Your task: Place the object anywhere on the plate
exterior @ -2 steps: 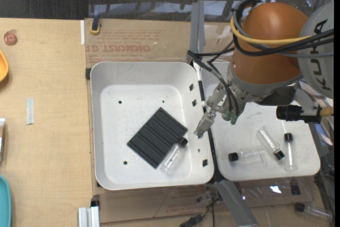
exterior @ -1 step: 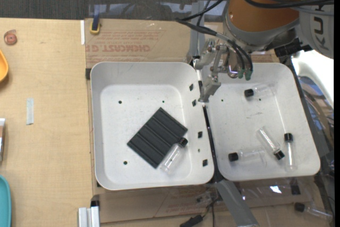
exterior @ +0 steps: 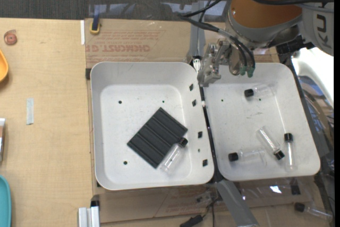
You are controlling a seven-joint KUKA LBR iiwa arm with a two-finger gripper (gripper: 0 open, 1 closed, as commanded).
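A black ribbed plate point(exterior: 157, 136) lies tilted in the middle of the left bin point(exterior: 106, 114). A clear vial with a black cap point(exterior: 173, 153) lies against the plate's lower right edge, its cap touching that corner. My gripper point(exterior: 208, 75) hangs over the back of the divider between the two bins, well above and to the right of the plate. I see nothing in it.
The right bin point(exterior: 297, 114) holds several clear vials with black caps: one near the back point(exterior: 258, 91) and the others toward the front right point(exterior: 268, 142). Black cables run from the arm over the back of the bins. Cardboard lies under both bins.
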